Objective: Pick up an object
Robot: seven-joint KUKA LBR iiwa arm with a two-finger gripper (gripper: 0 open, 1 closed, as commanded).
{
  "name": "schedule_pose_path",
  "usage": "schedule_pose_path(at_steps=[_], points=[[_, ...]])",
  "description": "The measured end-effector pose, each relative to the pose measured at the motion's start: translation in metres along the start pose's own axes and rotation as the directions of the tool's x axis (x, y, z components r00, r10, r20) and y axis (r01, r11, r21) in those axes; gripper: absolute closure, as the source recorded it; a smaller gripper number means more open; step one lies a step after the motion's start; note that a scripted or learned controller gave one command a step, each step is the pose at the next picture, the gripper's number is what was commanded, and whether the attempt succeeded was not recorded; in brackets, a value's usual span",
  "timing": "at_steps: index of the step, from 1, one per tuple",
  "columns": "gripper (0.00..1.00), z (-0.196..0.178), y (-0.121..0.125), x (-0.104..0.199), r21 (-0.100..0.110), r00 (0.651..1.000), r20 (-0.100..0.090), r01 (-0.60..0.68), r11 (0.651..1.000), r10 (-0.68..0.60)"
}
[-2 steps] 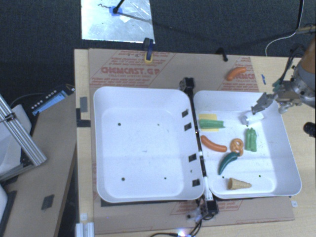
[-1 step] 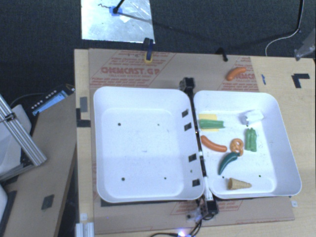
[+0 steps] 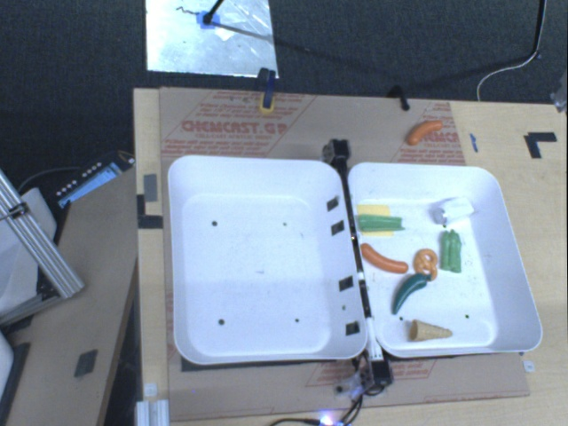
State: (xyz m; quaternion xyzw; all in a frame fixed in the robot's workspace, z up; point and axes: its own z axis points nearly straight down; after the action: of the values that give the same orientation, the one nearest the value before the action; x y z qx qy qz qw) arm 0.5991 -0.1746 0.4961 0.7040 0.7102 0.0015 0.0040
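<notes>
From where I stand, the trouble lies in how the pieces crowd the right bin [image 3: 510, 238]. The orange pretzel [image 3: 425, 261] sits just beside the green pod [image 3: 452, 250] and touches the dark green pepper [image 3: 409, 290], with the sausage [image 3: 383, 258] near by, so a descent into that knot could easily pinch two things at once or shove one aside and close on nothing. The corn cob [image 3: 376, 219] lies close against the hinge wall between the bins, which could block one finger. The ice cream cone [image 3: 429, 331] and the white piece [image 3: 453, 209] lie more apart and look like safer picks, though the cone could roll. A second sausage [image 3: 424, 132] rests on the surface outside the bins, and the left bin [image 3: 257, 256] offers no candidates. As for the arm's pose and whether the end effector is wide or narrow, I cannot tell from here.
</notes>
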Motion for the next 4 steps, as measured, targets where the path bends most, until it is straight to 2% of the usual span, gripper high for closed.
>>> schedule_pose_path(at_steps=[2,3,4], points=[[1.0,-0.041,-0.025,0.05,0.003,1.0,-0.003,-0.003,1.0,0.003],[1.0,-0.04,-0.013,0.068,0.003,1.0,-0.003,-0.004,1.0,0.004],[1.0,0.084,-0.025,0.123,0.016,1.0,-0.006,-0.001,1.0,0.001]])
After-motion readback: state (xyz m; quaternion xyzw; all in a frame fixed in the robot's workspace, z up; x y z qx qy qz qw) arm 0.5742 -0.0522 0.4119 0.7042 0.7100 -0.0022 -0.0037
